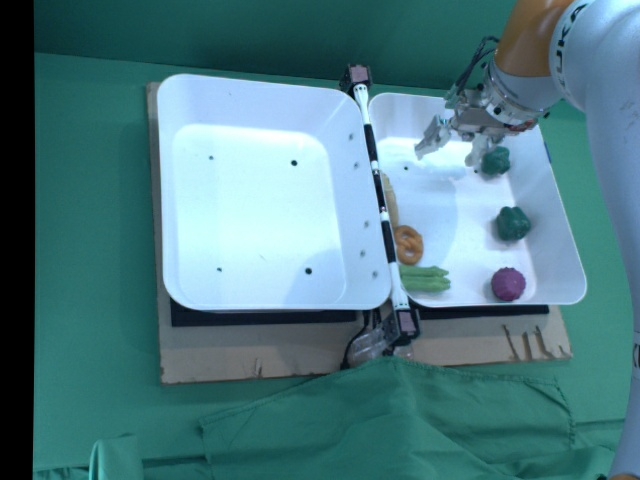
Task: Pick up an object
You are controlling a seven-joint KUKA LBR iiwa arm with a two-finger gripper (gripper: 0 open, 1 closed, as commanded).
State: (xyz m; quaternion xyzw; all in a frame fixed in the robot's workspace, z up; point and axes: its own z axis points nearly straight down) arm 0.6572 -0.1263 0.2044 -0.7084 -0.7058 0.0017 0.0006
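A: Green cloth covers the bench (90, 218), and on it two shallow white bins sit side by side. What's in them?

B: Nothing that I can see in the left bin (200, 103). In the right bin (565, 268) there's a dark green lump (495, 161) at the far right, a second green piece (513, 224) nearer, a purple ball (508, 284) near the front right corner, and by the divider a pretzel (408, 243) and a bunch of green beans (426, 279).

A: And the gripper (460, 140)?

B: It hangs over the far part of the right bin, jaws spread apart, nothing between them. The far green lump lies just beside its right finger, outside the gap.

A: So what might fail?

B: I'd judge the lump the likely target, but it's off-centre. Dropping straight down could land a finger on top of it or nudge it against the bin's right wall, and the jaws would close on air. That wall is close too, so a finger may catch it.
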